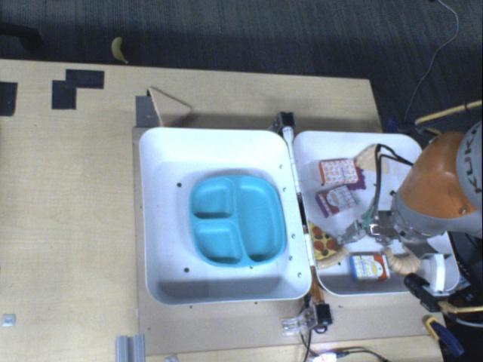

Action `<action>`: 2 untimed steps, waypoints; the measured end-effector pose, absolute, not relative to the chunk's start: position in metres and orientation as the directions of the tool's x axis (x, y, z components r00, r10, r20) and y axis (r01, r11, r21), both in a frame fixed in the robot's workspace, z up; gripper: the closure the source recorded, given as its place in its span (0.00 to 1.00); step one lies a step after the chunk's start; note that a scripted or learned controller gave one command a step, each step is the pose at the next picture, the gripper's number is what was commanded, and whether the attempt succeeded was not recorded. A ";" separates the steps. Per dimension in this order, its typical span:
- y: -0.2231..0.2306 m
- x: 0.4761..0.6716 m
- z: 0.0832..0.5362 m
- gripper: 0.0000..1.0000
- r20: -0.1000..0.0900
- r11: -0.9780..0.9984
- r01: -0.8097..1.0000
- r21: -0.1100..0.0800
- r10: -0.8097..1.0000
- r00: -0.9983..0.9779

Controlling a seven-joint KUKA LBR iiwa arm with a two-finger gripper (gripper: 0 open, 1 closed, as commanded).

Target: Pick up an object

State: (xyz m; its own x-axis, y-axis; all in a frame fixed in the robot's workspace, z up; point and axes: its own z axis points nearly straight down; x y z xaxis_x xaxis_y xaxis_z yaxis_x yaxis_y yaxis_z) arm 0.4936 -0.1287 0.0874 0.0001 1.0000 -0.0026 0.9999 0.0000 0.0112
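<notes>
Over the right bin (pixel 306 157), your gripper (pixel 355 231) hung above the pizza slice (pixel 323 246), finger state impossible to tell.

We are looking at a pale wooden bench (pixel 68 202) carrying two white bins side by side, the left bin (pixel 162 164) and the right bin (pixel 313 153), with black tape patches (pixel 75 87) lying far left.
</notes>
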 end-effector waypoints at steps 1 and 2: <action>-0.129 0.496 0.099 1.00 -0.004 0.000 1.000 0.017 1.000 0.000; -0.056 0.488 0.185 1.00 0.001 0.005 1.000 0.004 1.000 -0.005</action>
State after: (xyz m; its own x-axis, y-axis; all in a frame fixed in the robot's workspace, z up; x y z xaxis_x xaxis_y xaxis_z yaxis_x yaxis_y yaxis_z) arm 0.4878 -0.0563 0.1850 -0.0048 1.0000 0.0011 1.0000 0.0048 0.0036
